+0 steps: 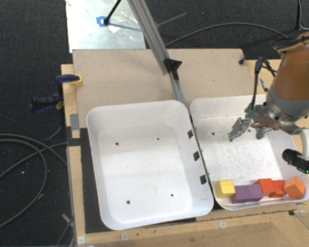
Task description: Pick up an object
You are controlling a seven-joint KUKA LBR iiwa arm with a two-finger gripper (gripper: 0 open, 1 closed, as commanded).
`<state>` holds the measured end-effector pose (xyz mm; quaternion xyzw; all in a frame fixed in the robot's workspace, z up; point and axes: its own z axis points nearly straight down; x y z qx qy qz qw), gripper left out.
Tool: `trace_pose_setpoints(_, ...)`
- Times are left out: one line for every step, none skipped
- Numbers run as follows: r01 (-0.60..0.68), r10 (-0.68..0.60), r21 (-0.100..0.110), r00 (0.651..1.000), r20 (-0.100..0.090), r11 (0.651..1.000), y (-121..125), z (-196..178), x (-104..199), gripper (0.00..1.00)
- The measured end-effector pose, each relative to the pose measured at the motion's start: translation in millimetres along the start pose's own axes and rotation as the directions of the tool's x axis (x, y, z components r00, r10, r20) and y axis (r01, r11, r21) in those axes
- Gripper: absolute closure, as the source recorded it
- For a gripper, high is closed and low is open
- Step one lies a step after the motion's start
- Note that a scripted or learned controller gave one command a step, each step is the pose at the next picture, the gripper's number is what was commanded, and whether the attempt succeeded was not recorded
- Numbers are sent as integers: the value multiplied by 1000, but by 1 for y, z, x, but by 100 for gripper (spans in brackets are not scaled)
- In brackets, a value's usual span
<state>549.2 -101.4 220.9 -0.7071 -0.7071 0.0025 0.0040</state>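
Overhead, my two-fingered metal hand (244, 128) hung above the bare floor of the right-hand shallow white plastic bin (219, 158), roughly over its middle and toward its far wall. My grey arm with its orange band (296, 75) came in from that bin's right side and sloped down to the wrist. The fingers (237, 129) pointed toward the divider between the bins, and nothing sat between them; I could not tell from this angle whether they were spread or pressed together.

All the things to pick lay in a row along the near wall of the right bin, well apart from my hand. At the end closest to the divider sat a small yellow block (224, 187). Just beside it, touching or almost so, lay a longer purple block (247, 193). Next came a red-orange block (270, 187), pressed against the purple one, and last an orange block (294, 187), tilted into the bin's near right corner.

Left of that bin, sharing the divider, the second shallow white plastic bin (102, 165) had a few small dark dots on its floor. Both bins rested on the tan wooden bench (120, 75). A slanted silver metal pole (151, 34) crossed the bench from beyond the bins and ended at the top of the divider. Black cables (20, 154) curled on the dark carpet to the left of the bench.
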Motion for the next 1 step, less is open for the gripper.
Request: trace_pose_setpoints(-3, 3, -15, 1000, 5, 1000, -20, -44, -38, 0)
